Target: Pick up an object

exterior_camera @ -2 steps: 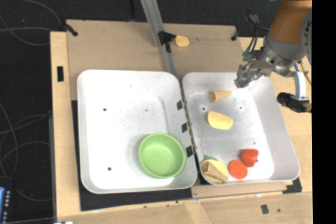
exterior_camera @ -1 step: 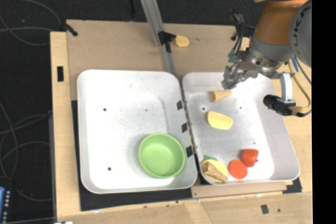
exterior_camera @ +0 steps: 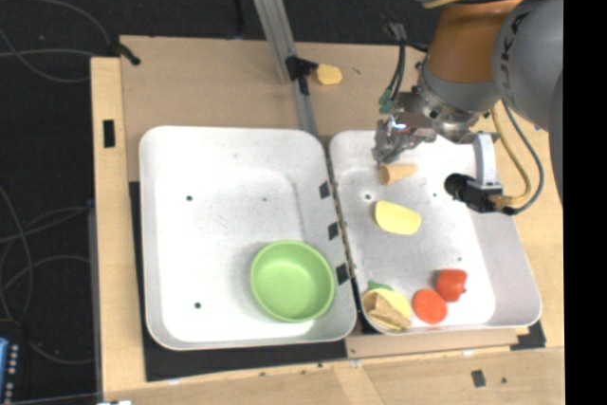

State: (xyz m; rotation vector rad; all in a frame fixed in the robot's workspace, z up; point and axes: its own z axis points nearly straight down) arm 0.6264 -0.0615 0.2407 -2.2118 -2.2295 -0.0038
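My gripper (exterior_camera: 391,150) hangs over the far left corner of the right bin (exterior_camera: 493,242), under the orange wrist band. Just below it lies a small tan piece (exterior_camera: 399,172), very close to the gripper's tip; whether they touch is unclear. A yellow lump (exterior_camera: 396,218) rests in the middle of that bin. Along the bin's near edge sit a red pepper (exterior_camera: 452,283), an orange-red ball (exterior_camera: 429,306) and a tan wedge (exterior_camera: 387,308) with a bit of green behind it.
The left bin (exterior_camera: 190,204) holds a green bowl (exterior_camera: 292,280) near its front right corner. A slanted metal pole (exterior_camera: 270,9) rises behind the bins. A small yellow object (exterior_camera: 329,75) lies on the bench behind them.
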